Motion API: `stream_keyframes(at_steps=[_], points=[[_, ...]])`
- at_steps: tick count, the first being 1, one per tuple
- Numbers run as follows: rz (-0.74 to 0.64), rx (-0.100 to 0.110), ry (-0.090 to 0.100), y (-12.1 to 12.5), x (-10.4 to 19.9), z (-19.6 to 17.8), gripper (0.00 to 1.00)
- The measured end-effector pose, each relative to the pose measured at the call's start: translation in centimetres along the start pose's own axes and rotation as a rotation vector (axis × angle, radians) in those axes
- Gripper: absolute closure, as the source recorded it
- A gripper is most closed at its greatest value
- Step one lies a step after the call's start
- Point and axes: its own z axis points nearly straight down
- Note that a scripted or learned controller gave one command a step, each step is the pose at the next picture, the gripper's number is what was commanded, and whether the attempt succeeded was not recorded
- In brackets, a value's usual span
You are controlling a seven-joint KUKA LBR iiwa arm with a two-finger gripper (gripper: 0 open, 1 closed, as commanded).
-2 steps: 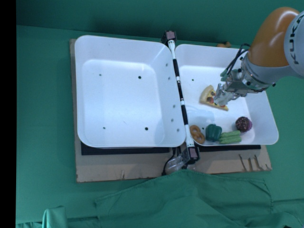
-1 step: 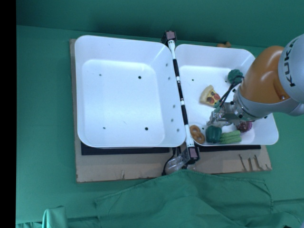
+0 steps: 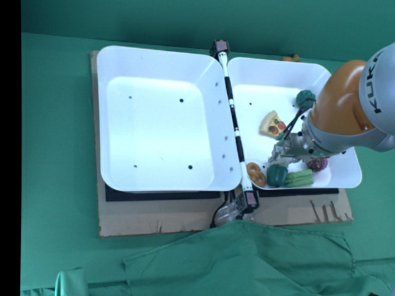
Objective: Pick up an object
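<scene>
The surface [image 3: 55, 134] is covered in green cloth. On it lies a flat brown cardboard sheet [image 3: 154, 224], and the two white bins sit on that sheet, side by side and touching.

The left bin [image 3: 111, 73] is big and has a few small dark dots on its floor. A thin black and white bar [image 3: 233, 125] runs along the line where the two bins meet, with a dark block at its far end and another at its near end.

The right bin [image 3: 259, 73] holds little toy foods. Near its front left corner lies a brown pretzel [image 3: 255, 173]. Just beside it to the right is a dark green pepper [image 3: 276, 176], and next to that a lighter green bumpy vegetable [image 3: 300, 178]. Farther back, in the middle of the bin, lies a pizza slice [image 3: 272, 124] with red spots. A dark green leafy piece [image 3: 305, 97] sits behind it, close to the arm. A dark red, berry-like thing [image 3: 318, 163] peeks out under the arm.

The grey and orange arm [image 3: 345, 106] comes in from the right and leans down over the right bin. Its tool [image 3: 281, 156] hangs low, just above the green pepper and near the pretzel. It is too hard to tell if the tool is wide or narrow, and nothing can be seen held in it.

A crumpled green cloth [image 3: 247, 258] lies at the front
</scene>
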Motion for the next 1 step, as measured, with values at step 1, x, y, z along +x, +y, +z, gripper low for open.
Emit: stream_keyframes(at_steps=[1], points=[[-0.003,0.000,0.002,0.01,-0.09,0.02,1.00]])
